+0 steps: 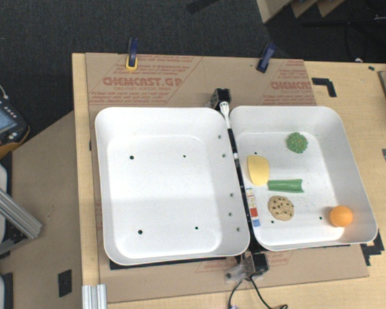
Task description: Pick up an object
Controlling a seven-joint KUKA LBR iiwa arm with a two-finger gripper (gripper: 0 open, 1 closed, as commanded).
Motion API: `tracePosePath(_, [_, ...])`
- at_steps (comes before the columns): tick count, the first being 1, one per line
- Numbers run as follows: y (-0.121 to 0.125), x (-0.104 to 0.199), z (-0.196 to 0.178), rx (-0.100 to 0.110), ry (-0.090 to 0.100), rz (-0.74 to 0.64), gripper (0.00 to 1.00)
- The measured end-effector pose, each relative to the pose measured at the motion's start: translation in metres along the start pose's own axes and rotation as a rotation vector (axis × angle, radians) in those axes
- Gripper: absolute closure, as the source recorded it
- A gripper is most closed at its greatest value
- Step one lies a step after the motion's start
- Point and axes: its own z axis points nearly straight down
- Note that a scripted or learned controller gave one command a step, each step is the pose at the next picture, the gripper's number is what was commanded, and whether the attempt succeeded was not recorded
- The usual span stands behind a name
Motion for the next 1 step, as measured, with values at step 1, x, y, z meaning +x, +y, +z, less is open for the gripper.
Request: tracePosePath(1, [-0.0017, 0.0767, 0.0743, 0.013, 0.009, -0.006, 1.00])
